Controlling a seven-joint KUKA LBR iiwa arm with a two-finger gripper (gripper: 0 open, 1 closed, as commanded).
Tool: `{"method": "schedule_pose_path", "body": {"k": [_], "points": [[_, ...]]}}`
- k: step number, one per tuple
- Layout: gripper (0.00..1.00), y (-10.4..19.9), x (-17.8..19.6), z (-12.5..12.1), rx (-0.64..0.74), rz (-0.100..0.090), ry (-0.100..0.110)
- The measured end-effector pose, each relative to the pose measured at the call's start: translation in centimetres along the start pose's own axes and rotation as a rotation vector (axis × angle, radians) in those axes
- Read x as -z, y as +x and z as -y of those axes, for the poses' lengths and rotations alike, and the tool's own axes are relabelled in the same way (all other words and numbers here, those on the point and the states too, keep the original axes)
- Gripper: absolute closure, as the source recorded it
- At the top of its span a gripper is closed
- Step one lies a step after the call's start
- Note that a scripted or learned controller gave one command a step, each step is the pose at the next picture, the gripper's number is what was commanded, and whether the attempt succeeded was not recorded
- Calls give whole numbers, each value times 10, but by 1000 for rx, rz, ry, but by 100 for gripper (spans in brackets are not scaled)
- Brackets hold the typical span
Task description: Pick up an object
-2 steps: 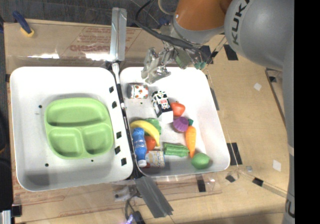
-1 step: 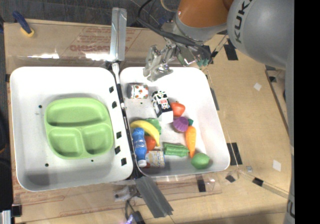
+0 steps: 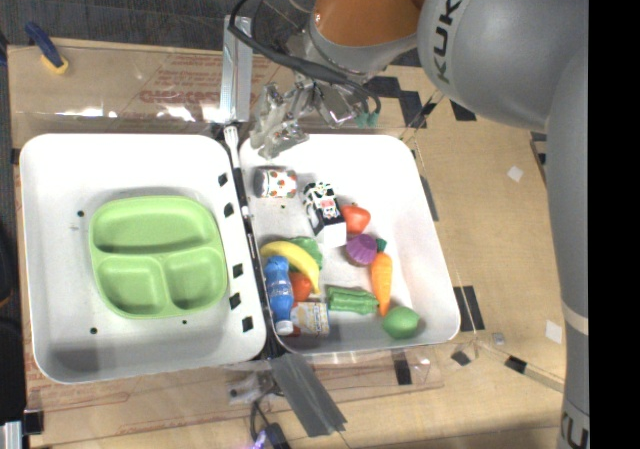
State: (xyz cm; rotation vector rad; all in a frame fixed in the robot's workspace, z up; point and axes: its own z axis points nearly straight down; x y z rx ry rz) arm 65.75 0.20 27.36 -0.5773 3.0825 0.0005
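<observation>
A: So, where does it stand?
B: Approach. The gripper (image 3: pixel 278 127) hangs over the right bin's (image 3: pixel 425 237) far-left corner; whether its fingers are open or closed, I cannot tell. It must descend onto one toy.
A: Counts?
B: One banana (image 3: pixel 290 257), one carrot (image 3: pixel 382 277), one bottle (image 3: pixel 277 293), near-left. One green tray (image 3: pixel 155 257), left bin (image 3: pixel 50 237).

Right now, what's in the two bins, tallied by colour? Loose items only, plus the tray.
Counts are approximate; the pile overlaps.
Green: 3 (divided tray, lime, cucumber-like piece)
Yellow: 1 (banana)
Orange: 1 (carrot)
Red: 1 (red piece)
Purple: 1 (purple piece)
Blue: 1 (bottle)
White or patterned cartons: 2 ()
Labelled can: 1
Total: 11
</observation>
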Motion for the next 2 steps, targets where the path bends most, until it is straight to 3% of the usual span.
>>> {"method": "schedule_pose_path", "body": {"k": [1,2], "points": [[100,85,-82,6,543,-7,-4],[100,122,-147,93,902,-7,-7]]}}
